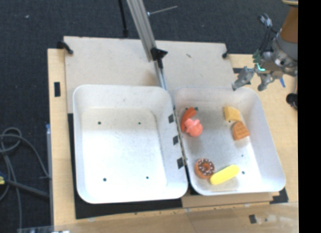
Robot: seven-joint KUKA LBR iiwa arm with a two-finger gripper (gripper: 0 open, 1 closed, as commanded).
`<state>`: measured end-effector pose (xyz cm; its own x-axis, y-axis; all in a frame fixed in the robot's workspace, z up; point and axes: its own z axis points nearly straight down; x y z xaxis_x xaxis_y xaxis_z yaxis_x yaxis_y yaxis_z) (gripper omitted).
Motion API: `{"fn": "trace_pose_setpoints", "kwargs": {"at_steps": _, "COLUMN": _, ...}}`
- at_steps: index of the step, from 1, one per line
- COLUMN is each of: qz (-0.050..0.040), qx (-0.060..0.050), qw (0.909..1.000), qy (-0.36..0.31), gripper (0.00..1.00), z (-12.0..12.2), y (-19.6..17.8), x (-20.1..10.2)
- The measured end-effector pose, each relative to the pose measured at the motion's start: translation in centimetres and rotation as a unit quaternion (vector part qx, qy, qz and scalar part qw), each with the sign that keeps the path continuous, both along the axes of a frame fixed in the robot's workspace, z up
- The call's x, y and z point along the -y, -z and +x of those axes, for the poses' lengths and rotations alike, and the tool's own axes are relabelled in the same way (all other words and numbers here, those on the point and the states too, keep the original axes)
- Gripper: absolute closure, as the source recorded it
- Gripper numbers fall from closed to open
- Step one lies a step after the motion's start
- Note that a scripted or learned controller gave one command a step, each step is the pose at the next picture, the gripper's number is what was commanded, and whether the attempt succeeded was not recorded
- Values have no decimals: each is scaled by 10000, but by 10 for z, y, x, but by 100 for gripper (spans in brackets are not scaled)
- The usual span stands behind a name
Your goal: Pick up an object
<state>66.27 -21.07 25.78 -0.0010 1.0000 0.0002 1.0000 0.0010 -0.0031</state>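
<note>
1. Hand (253, 79): located at the upper right of the camera view, above the far right corner of the right bin (268, 141). Its two fingers are spread wide apart, and nothing sits between them.
2. Arm: the wrist section with the orange band (289, 26) sits at the right edge of the view, above the hand.
3. Right bin contents, five items, all resting on the bin floor:
   - a pink and red toy (191, 123), near the left wall, toward the far side;
   - a yellow wedge-shaped piece (230, 113), toward the far right;
   - an orange waffle-patterned piece (240, 130), just beside the yellow wedge on its near side;
   - a brown ring doughnut (204, 167), near the front left corner;
   - a yellow banana-shaped piece (224, 175), just beside the doughnut on its right, lying at a slant.
4. Hand-to-object relation: the hand is well apart from all five items; the yellow wedge is the nearest.
5. Left bin (80, 141): stands side by side with the right bin, their inner walls touching.
6. Table (57, 126): a light wooden surface carrying both bins, with a pale board (115, 61) behind them.
7. A slanted metal rail (139, 16) rises from the far edge between the bins.
</note>
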Motion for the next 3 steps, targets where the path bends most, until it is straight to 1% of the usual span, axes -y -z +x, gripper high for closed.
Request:
{"fn": "trace_pose_setpoints", "kwargs": {"at_steps": 1, "qz": -19, "qx": 19, "qw": 10000, "qy": -18, "gripper": 0, "z": 1, "y": -4, "x": 0}}
{"fn": "trace_pose_setpoints", "kwargs": {"at_steps": 2, "qz": -9, "qx": 4, "qw": 10000, "qy": -22, "gripper": 0, "z": 2, "y": 42, "x": -6}}
{"fn": "trace_pose_setpoints", "kwargs": {"at_steps": 3, "qz": -10, "qx": 0, "qw": 10000, "qy": -29, "gripper": 0, "z": 11, "y": 97, "x": -8}}
